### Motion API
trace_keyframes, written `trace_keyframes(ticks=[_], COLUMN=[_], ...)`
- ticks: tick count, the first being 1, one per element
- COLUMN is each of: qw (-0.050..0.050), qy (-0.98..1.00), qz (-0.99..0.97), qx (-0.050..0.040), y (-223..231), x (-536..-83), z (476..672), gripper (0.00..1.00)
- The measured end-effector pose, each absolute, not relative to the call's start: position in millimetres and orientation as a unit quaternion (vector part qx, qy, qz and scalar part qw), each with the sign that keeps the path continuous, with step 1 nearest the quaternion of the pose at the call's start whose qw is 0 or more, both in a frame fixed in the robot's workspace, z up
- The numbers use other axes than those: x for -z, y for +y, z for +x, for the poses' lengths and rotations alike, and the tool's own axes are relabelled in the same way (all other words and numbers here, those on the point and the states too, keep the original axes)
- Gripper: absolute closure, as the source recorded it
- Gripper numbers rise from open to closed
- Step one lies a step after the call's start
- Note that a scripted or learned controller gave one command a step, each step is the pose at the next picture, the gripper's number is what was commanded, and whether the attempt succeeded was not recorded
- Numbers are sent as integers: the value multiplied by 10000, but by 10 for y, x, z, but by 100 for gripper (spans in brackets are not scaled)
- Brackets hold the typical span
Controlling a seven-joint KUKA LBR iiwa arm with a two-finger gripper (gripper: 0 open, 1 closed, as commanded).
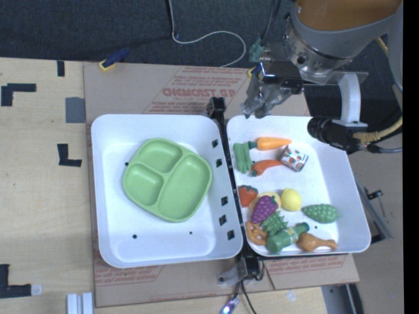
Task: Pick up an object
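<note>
The toy foods lie together in the right bin point(340, 175): two carrots point(272, 143) beside a green bean pod point(241, 156), a small can point(294, 158), a lemon point(291, 200), purple grapes point(263, 209), a bumpy green piece point(319, 212) and a drumstick point(315, 243). The gripper point(260, 103) hangs above that bin's far left corner, touching none of them, and whether its jaws stand open cannot be told. The left bin point(111, 149) holds a green divided plate point(167, 179), and both bins rest on cardboard point(144, 87) on the tabletop.

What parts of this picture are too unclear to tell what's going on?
- Gripper, camera view: small and dark, so its grip can't be read.
- Toys in the right bin: the purple grapes pile overlaps, hiding lower pieces.
- Small can: label too small to read.
- Arm: cut off by the top edge.
</note>
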State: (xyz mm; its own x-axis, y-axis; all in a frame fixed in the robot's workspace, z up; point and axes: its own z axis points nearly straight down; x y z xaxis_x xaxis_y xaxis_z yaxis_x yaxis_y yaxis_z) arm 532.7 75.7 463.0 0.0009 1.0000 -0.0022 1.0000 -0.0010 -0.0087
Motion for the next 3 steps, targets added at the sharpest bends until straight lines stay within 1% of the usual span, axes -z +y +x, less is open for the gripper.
trace_keyframes(ticks=[1,2,3], qw=[-3,31,-11], qy=[-7085,-7072,-7081], qz=[-7057,-7070,-7061], qx=[-13,-48,20], y=[776,761,693], x=[-4767,-3800,-4531], z=[5348,5222,4836], gripper=[100,100,100])
